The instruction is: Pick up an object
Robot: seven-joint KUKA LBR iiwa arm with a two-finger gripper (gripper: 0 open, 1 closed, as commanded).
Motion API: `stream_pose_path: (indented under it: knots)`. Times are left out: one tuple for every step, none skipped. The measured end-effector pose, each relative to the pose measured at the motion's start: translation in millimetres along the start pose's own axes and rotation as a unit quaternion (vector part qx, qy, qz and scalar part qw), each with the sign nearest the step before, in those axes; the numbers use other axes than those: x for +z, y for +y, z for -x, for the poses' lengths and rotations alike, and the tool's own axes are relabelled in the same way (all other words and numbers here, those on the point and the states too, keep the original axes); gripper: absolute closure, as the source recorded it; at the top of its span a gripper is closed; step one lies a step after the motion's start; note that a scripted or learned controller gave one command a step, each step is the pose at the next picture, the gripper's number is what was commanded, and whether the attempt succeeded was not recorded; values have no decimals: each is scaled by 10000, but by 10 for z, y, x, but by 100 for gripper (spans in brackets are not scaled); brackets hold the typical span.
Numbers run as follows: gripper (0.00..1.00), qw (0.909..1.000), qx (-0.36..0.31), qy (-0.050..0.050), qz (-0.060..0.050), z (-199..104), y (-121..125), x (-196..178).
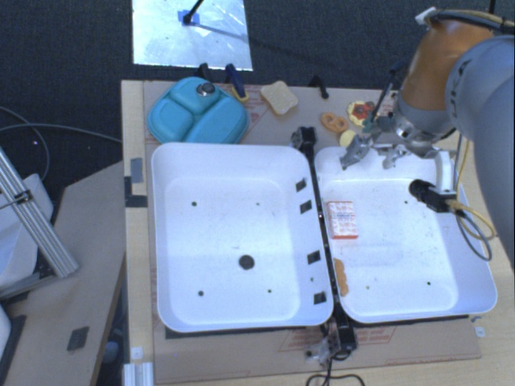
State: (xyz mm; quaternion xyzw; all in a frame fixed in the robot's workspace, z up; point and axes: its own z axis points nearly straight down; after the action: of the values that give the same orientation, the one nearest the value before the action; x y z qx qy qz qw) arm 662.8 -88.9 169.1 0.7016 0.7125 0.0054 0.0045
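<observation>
Nearest the camera and well short of the fingers, a small orange-brown piece (340, 276) lies in the right bin (451, 296) against the divider. Just beyond it, a white-and-red box (342, 219) lies flat on the bin floor, apart from the fingers and a little to their left in the view. The gripper (370, 161) hangs over the far rim of that bin with its fingers apart and nothing between them; farther back on the table (137, 215), a yellow and an orange toy piece (334, 122) sit just beyond the fingers, a tan slice (279, 97) farther left, and a blue tray (197, 112) well to their left.
</observation>
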Motion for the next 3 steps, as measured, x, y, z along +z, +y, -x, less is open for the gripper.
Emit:
stream_pose_path:
  knots:
    - [0,9999,103,-6,-127,422,-1114,592]
    - [100,10000,70,-13,-48,393,-1046,449]
    - [100,10000,35,-1,-47,-398,-1076,-197]
